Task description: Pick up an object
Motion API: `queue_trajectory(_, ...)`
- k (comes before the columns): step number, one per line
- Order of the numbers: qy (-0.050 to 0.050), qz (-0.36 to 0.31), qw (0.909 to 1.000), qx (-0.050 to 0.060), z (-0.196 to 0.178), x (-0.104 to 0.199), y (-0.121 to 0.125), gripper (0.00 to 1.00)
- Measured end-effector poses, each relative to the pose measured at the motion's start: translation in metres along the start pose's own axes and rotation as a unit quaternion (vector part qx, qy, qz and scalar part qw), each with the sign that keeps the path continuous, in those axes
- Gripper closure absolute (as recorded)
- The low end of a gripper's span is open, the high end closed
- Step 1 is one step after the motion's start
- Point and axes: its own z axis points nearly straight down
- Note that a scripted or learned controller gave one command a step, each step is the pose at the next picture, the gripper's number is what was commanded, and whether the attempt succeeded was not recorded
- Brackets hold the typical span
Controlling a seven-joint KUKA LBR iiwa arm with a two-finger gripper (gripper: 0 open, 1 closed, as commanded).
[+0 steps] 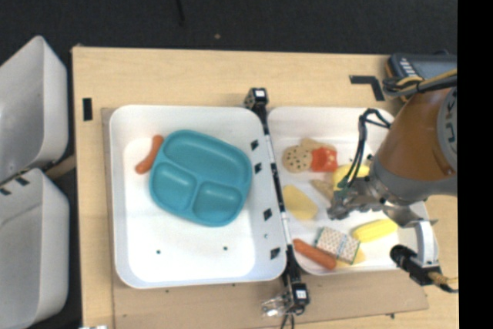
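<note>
The right bin (pixel 308 117) holds several toy foods: a round cookie (pixel 296 159), a red piece (pixel 324 159), a yellow wedge (pixel 300 203), a yellow piece (pixel 344 176), a patterned block (pixel 337 243), an orange carrot-like stick (pixel 314 253) and a yellow banana-like piece (pixel 373 230). My gripper (pixel 341 206) hangs low over the middle of this bin, between the yellow wedge and the banana-like piece. The arm's orange band (pixel 420 139) covers the bin's right side. I see nothing held between the fingers.
The left bin (pixel 123 189) holds a teal divided plate (pixel 200 177) and an orange sausage-shaped piece (pixel 149 154) at its upper left. A clamp (pixel 256 98) sits at the top of the wall between the bins. White blocks (pixel 27 166) stand left of the bench.
</note>
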Motion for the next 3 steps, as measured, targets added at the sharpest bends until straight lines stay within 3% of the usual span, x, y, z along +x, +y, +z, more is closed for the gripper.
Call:
queue_trajectory(2,0.000,0.000,1.0000,-0.001,-0.082,-0.007,0.007,1.00)
queue_trajectory(3,0.001,-0.002,1.0000,0.002,-0.071,0.028,0.050,1.00)
